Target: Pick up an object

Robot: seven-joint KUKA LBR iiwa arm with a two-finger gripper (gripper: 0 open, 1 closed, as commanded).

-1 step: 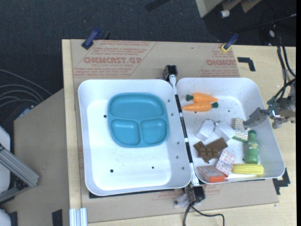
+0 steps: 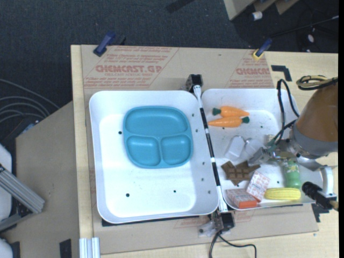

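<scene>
Objects lie crowded in the right white bin (image 2: 258, 97): two orange plastic carrots (image 2: 230, 116) near its far wall, a brown chocolate-like block (image 2: 237, 171) by the divider, a red-and-white packet (image 2: 257, 186), a yellow corn cob (image 2: 283, 194) at the near edge and a green bottle (image 2: 292, 174). The grey arm's gripper (image 2: 267, 153) hangs low over the bin's middle, beside the bottle; whether its jaws are wide or narrow cannot be told. A blue sectioned plastic tray (image 2: 157, 135) rests in the left white bin (image 2: 107, 160).
</scene>
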